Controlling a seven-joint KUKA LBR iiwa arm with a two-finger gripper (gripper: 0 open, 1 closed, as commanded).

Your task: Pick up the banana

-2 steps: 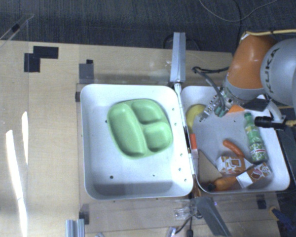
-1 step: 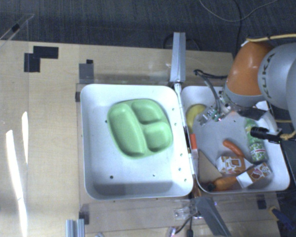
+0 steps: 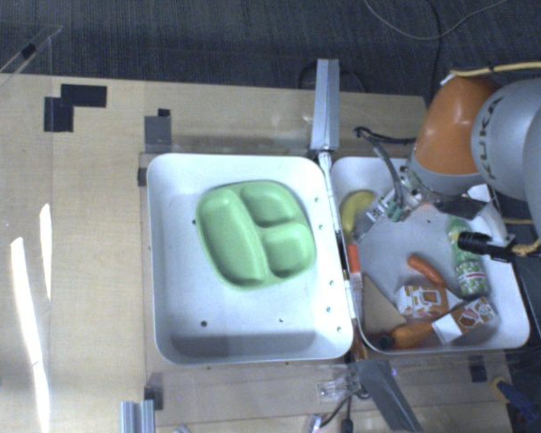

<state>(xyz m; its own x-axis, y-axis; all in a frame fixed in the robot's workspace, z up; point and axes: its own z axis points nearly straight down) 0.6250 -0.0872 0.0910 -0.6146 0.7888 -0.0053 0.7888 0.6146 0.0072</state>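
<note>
Camera view: banana (image 3: 356, 207) just beside fingers (image 3: 379, 213).

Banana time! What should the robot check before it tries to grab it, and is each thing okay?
1. Banana found: ok, it lies at the back left of the right bin.
2. Gripper near it: ok, it sits right beside the banana.
3. Banana uncovered: not ok, the arm hides part of it.
4. Grip on banana: cannot tell.
5. Carrot and bottle out of the way: ok, both lie apart from the banana.
6. Green tray safe: ok, it rests in the left bin.
</note>
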